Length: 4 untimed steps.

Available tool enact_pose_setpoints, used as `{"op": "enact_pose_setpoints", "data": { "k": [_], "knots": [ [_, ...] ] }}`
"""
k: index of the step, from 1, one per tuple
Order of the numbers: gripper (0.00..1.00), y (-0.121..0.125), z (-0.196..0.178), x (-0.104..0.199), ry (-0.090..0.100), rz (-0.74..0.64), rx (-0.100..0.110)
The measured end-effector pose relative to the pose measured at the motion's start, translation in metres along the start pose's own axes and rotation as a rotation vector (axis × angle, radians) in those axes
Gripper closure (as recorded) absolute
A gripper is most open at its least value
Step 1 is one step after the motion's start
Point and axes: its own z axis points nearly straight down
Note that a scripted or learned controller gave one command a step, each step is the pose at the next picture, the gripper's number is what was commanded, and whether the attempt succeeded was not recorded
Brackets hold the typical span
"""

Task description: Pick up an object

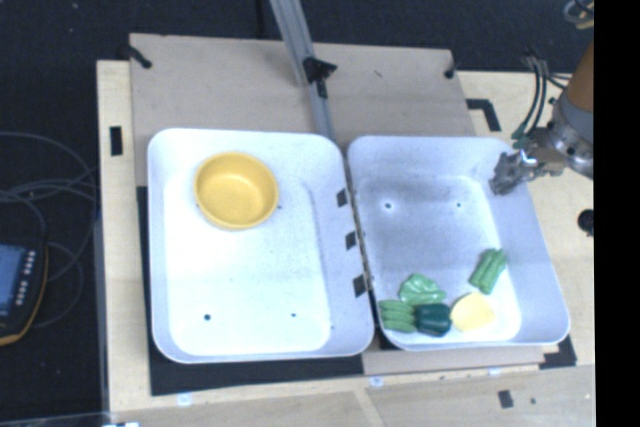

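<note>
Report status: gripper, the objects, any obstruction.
Gripper above right bin's far right edge, nothing visibly held. Green and yellow objects clustered at its near edge. Nothing between.

Both white bins (330, 215) look like smooth moulded plastic with a dull sheen. The yellow bowl (236, 189) is glossier plastic — so are the green pieces (488, 270). The table (240, 80) is matt, board-like; the slanted rail (285, 0) — brushed metal.

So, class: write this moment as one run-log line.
gripper: over right bin upper right rim, holding nothing | food toys: right bin near edge | yellow bowl: left bin
</note>
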Motion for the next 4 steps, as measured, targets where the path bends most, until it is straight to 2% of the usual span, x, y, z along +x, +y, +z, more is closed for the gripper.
{"op": "enact_pose_setpoints", "data": {
  "k": [1, 4],
  "knots": [
    [1.0, 0.001, -0.053, -0.001, 0.0, -0.001, -0.001],
    [1.0, 0.005, -0.048, 0.174, 0.003, -0.005, 0.004]
  ]
}}
